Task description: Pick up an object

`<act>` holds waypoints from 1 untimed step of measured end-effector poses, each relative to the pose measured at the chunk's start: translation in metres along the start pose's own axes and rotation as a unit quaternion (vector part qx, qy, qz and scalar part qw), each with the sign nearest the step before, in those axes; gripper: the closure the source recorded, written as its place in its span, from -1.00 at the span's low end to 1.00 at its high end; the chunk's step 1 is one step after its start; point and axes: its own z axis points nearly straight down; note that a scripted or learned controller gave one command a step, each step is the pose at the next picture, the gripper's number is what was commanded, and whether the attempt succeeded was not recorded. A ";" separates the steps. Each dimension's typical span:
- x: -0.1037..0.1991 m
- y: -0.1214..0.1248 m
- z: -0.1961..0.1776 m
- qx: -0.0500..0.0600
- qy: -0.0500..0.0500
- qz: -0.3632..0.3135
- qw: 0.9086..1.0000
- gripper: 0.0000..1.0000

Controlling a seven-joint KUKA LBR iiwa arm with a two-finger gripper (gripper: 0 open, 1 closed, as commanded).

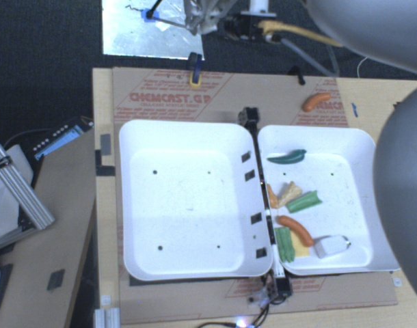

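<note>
My grey arm point(400, 203) is hanging over the right bin point(362, 142). My hand point(203, 12) is waiting past the bins; I cannot tell if it is open. Next I am needing to reach down to the orange sausage point(296, 229) in that bin.

Two bins side by side, left bin point(188, 197) beside right bin point(345, 149), food pieces point(294, 203) in the right one's left half

Looks like a robotics lab: two white bins point(188, 203) on a cardboard-covered bench point(167, 96), aluminium framing point(17, 190) at left, cables point(297, 36) and dark carpet point(44, 60) around.
</note>
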 end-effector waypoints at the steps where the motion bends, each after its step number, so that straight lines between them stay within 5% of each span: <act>1: -0.007 0.000 -0.026 0.000 0.000 0.002 1.000 1.00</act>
